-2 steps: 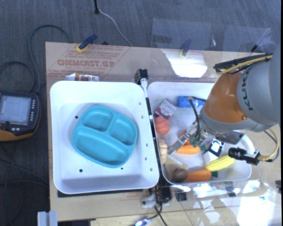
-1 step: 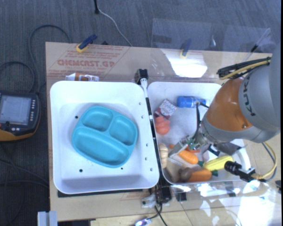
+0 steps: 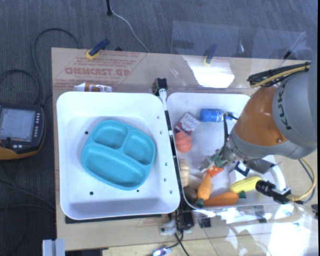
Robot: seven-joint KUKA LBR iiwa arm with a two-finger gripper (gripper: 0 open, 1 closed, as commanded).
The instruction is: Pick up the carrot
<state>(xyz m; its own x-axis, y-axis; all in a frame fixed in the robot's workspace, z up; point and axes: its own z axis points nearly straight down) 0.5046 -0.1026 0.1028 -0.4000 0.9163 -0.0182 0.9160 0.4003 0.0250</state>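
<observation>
1. Lying in the right white bin [image 3: 176,143], near its front wall: small orange plastic carrot [image 3: 205,187], long axis steeply tilted, green top uppermost.
2. Two-finger gripper [image 3: 217,162]: directly above the carrot's top; finger state cannot be told.

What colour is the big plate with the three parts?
The plate is light blue, sitting in the left white bin, seen best in the camera view.
</observation>
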